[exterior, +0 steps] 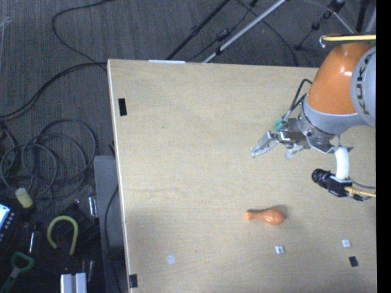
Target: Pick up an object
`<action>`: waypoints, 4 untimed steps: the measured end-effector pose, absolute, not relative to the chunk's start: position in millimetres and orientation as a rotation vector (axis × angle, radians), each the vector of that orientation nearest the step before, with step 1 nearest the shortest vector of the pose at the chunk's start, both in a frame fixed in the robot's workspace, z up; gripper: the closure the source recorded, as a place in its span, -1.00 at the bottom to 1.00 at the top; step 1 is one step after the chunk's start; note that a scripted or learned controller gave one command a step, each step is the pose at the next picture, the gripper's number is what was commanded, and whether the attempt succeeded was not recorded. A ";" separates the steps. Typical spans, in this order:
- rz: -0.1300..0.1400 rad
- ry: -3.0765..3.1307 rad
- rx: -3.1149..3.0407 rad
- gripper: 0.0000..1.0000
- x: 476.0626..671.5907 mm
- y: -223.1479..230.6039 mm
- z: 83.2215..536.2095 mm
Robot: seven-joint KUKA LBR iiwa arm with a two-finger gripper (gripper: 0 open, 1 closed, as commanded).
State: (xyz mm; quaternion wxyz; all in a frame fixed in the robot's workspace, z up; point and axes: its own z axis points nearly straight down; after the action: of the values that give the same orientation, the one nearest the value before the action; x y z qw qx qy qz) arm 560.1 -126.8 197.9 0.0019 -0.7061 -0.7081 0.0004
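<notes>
Well, the arm [342, 90] comes in from the right, big orange bit up top w/ grey under it. Its claw [278, 145] sticks out to the left, over the bare tan board [183, 133]. The fingers [263, 146] look spread apart a bit, w/ nothing between them.

Down below the claw lies a small orange toy [266, 215]. It's fat at one end & thin at the other, lying flat on its side, thin end to the left. It's well apart from the claw, not touching.

A black plug [327, 180] w/ a white tube hangs near the arm. Small marks [279, 249] dot the board near the bottom, & a black one [122, 107] sits up by the left edge.

On the floor at left are loops of black wire [43, 157] & a green hook [61, 232].
</notes>
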 end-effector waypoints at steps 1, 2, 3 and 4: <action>0.005 -2.242 -2.200 -1.00 604.5 -191.1 158.1; 0.007 -2.378 -2.056 -1.00 664.3 -208.4 83.7; 0.001 -2.621 -1.733 -1.00 668.5 -146.6 84.0; -0.001 -2.621 -1.732 1.00 668.9 -145.2 93.1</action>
State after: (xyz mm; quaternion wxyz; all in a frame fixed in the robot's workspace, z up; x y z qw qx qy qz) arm 668.9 -145.2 93.1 -0.0001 -0.5513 -0.8343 -0.0003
